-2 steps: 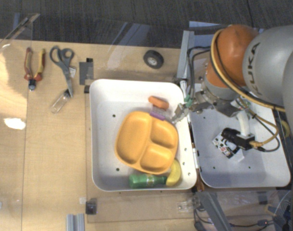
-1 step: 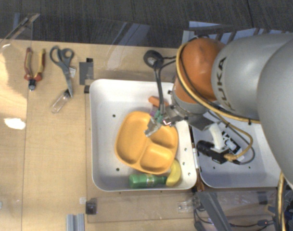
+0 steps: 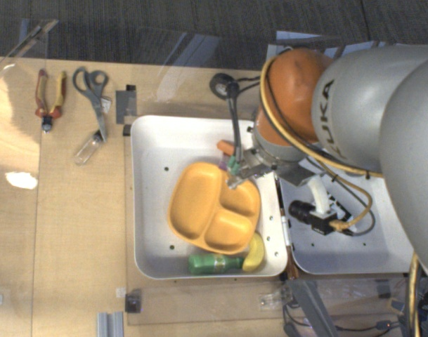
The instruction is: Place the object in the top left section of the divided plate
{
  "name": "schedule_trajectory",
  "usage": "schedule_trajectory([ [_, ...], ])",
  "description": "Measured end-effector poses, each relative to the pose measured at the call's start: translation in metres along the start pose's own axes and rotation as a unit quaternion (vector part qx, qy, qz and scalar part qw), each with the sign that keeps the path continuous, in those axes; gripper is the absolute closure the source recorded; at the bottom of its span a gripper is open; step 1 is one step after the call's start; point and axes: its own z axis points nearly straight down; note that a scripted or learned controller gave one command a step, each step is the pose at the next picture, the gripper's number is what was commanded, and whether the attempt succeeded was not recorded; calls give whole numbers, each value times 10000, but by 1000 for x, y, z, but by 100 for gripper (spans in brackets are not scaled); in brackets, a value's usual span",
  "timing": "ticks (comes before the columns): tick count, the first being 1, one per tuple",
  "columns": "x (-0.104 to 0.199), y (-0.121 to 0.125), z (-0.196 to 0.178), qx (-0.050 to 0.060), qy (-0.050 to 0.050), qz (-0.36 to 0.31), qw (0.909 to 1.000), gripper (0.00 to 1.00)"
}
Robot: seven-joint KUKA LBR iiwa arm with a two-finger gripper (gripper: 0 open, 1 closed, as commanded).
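We see the gripper (image 3: 236, 176) poised at the upper right rim of the divided plate (image 3: 214, 208); we cannot tell how it is set. A small green object (image 3: 232, 165) sits at its tip and an orange one (image 3: 226, 147) just behind. The top left section lies beyond the tip, so a release here risks landing on the rim or outside.

A: What marks the arm (image 3: 372, 104)?
B: Smooth, rounded grey casings, with dark lettering reading "KUKA" running up the shell at about 9 o'clock of the large housing.

A: And the coloured part?
B: An orange band (image 3: 292, 83), dome-like and glossy, at 10 o'clock of the grey shell.

A: Any cabling?
B: A yellow cable (image 3: 287, 144) loops around the band; dark cables run alongside it.
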Motion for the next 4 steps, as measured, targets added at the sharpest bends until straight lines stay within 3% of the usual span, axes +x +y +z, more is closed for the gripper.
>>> schedule_trajectory([
  [1, 0, 0, 0, 0, 0, 0, 10000, 0],
  [2, -1, 2, -11, -29, -3, -7, 10000, 100],
  [3, -40, -9, -20, 25, 3, -1607, 9870, 100],
  [4, -94, -19, -53, 18, -6, -2010, 9796, 100],
])
